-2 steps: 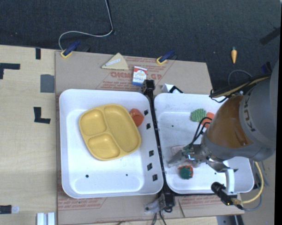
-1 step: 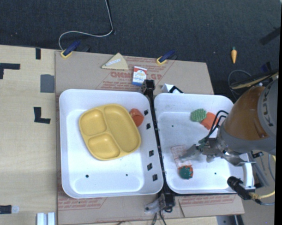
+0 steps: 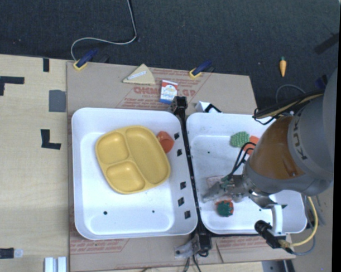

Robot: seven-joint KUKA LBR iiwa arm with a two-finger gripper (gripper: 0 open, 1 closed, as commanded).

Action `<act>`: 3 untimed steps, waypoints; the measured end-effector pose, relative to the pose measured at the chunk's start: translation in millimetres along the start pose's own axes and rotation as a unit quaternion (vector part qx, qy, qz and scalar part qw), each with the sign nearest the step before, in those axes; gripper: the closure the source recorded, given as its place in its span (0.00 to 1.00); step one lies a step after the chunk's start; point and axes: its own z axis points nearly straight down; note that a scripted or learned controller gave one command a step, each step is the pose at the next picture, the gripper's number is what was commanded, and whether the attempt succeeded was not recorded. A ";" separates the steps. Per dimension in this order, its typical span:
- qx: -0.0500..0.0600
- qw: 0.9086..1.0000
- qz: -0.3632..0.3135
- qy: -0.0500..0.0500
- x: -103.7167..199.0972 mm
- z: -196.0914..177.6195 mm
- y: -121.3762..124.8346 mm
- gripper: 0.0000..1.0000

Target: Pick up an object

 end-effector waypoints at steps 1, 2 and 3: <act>-0.001 1.000 0.000 -0.001 -90.0 -66.2 46.0 0.00; -0.002 1.000 -0.001 -0.001 -81.2 -1.2 111.4 0.00; 0.000 1.000 -0.002 0.000 -30.2 -4.6 159.7 0.00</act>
